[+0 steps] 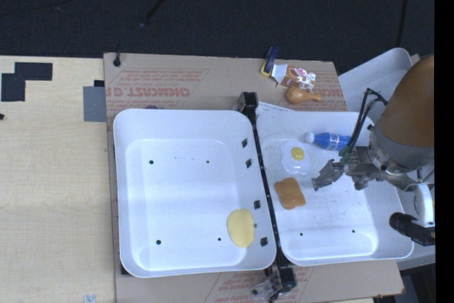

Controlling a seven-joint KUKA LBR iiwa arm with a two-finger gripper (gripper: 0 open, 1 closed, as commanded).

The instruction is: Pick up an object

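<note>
**Colours on the bench**

Both bins are white: the left bin (135,152) holds a pale yellow oval object (240,228); the right bin (355,241) holds a tan-brown bread-like piece (289,193), a blue-and-clear bottle (327,141) and a clear lid with a yellow centre (296,155). The cardboard sheet (177,81) beneath is brown with red print.

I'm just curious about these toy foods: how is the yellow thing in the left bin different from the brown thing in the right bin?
The yellow piece is a smooth, pale oval; the brown piece is squarer and toast-coloured. The yellow piece lies near the front of the left bin, far from the gripper, while the brown piece lies in the right bin, close beside it. Both lie flat and loose.
</note>
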